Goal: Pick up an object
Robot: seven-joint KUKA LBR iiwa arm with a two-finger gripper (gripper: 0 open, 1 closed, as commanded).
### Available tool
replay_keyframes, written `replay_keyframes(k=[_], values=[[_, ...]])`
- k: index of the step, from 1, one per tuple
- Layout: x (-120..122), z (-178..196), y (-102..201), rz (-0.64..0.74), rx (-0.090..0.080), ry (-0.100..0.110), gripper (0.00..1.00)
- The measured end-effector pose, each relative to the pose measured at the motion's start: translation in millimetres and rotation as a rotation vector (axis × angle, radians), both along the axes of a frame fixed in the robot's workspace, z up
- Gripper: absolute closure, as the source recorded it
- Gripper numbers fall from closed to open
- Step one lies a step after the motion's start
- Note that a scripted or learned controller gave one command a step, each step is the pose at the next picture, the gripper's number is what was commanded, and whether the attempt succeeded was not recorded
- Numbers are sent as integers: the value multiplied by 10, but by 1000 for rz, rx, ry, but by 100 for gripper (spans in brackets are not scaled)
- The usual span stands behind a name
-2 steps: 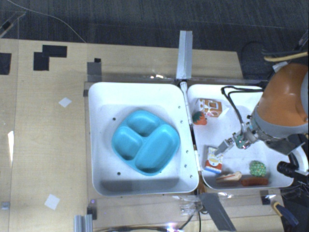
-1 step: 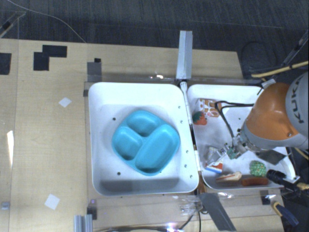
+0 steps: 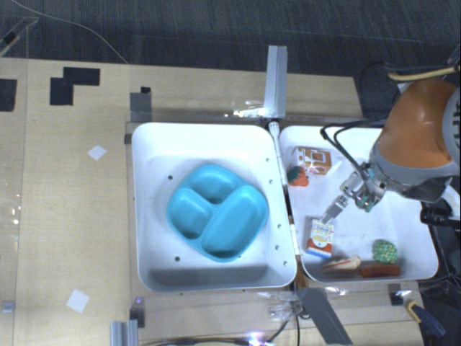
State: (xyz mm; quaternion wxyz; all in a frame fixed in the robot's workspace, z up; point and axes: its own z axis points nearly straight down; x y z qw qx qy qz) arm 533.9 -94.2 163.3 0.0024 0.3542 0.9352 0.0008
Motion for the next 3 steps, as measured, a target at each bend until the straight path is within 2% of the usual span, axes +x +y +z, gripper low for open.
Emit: replay_keyframes(k=[1, 2, 3], values=[[227, 207, 417, -143, 1, 1, 0], [-136, 199, 505, -266, 1, 3, 0], [358, 201, 814, -238, 1, 3, 0]])
